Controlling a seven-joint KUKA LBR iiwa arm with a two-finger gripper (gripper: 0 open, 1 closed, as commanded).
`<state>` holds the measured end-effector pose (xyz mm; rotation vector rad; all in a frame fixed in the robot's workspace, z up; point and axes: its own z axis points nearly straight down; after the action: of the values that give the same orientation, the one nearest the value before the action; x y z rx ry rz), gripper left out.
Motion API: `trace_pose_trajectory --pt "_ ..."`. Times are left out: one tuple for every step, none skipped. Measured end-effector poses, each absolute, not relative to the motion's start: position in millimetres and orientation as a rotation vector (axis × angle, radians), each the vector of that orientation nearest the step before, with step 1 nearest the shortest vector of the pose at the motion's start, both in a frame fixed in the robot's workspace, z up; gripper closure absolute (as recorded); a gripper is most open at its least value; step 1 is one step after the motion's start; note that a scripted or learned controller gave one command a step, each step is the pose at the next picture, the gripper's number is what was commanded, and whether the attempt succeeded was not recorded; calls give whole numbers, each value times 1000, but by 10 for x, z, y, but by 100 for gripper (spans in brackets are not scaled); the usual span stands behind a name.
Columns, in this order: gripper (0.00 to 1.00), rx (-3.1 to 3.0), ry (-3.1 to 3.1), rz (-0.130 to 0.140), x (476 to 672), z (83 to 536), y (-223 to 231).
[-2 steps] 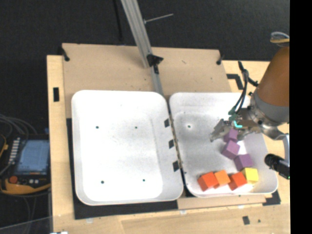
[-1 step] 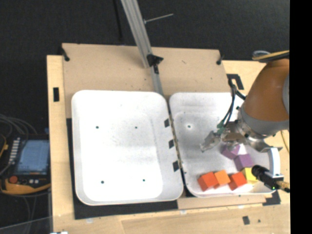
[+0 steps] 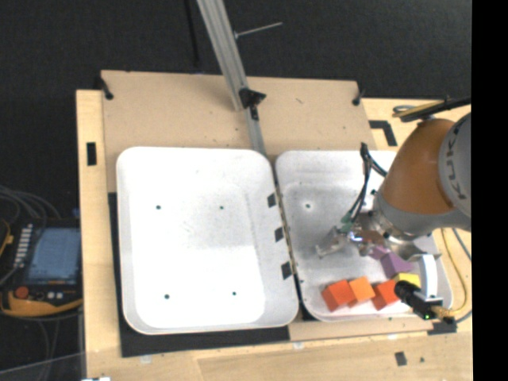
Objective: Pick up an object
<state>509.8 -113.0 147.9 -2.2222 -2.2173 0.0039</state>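
My gripper hangs low over the middle of the right bin, reaching in from the right under the orange-banded wrist. Below it, along the bin's near wall, lie a red-orange block, a lighter orange block and another red-orange block. A purple piece shows just under the wrist, with a small yellow object to its lower right. The gripper stands apart from the orange blocks, a little above and left of them. The arm covers the bin's right part.
The left bin lies beside the right one, joined by black clips at the shared wall. A slanted metal pole rises behind the bins. A control pendant sits off the bench at the far left.
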Motion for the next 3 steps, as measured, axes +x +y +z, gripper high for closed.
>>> trace_pose_trajectory --pt "0 -2226 -2220 -2 5108 994 -1142" --pt "100 -2238 -2213 -6 5119 1101 -1154" --pt "100 -2222 -2230 -6 5231 1664 -1211"
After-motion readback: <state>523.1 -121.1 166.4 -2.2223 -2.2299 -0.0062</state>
